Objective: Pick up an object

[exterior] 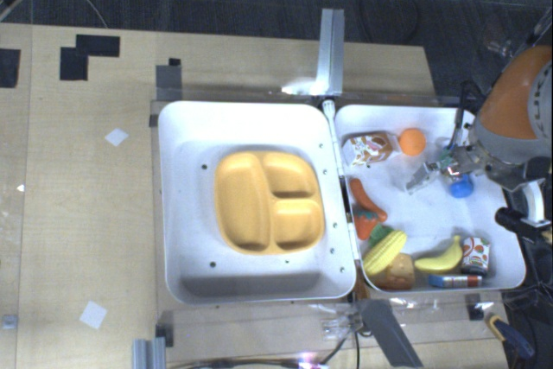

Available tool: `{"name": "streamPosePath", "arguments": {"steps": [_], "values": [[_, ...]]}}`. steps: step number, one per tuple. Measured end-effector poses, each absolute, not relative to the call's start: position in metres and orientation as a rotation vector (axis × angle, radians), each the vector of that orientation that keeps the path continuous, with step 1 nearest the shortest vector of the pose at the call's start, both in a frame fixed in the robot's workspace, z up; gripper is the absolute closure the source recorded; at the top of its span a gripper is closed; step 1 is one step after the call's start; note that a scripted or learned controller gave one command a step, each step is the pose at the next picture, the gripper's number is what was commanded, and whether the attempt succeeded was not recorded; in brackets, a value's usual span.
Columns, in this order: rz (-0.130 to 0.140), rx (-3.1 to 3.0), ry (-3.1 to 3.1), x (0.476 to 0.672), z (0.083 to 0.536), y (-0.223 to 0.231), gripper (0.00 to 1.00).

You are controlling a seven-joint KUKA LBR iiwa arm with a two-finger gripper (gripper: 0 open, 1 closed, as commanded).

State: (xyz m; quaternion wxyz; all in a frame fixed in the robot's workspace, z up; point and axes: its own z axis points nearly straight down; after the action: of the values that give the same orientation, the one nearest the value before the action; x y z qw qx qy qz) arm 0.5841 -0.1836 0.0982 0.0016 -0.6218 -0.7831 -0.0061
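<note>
The right bin [510,272] holds several small objects. An orange ball [412,141] and a printed snack packet [370,148] lie near its far edge. A carrot [365,197] and a red pepper [371,226] lie along its left wall. Corn [384,247], a potato [394,271], a banana [438,256], a small carton [475,254] and a marker [455,280] crowd the near edge. My gripper [434,171] hangs low over the middle of this bin, just below the orange ball. A blue object [461,187] sits right beside it, partly covered by the wrist.
The left bin [181,186] holds a yellow divided tray [266,200]. A metal post [332,47] rises behind the divider between the bins. The arm's orange band [521,95] looms over the right bin's far right corner.
</note>
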Motion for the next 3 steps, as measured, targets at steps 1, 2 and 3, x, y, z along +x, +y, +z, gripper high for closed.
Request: {"name": "streamPosePath", "arguments": {"steps": [1, 2, 3], "values": [[-0.025, -1.709, -2.634, 0.601, 0.089, -0.191, 0.00], [-0.011, -1.781, -2.599, 0.598, 0.088, -0.183, 0.00], [-0.014, -1.781, -2.616, 0.602, 0.103, -0.184, 1.00]]}}
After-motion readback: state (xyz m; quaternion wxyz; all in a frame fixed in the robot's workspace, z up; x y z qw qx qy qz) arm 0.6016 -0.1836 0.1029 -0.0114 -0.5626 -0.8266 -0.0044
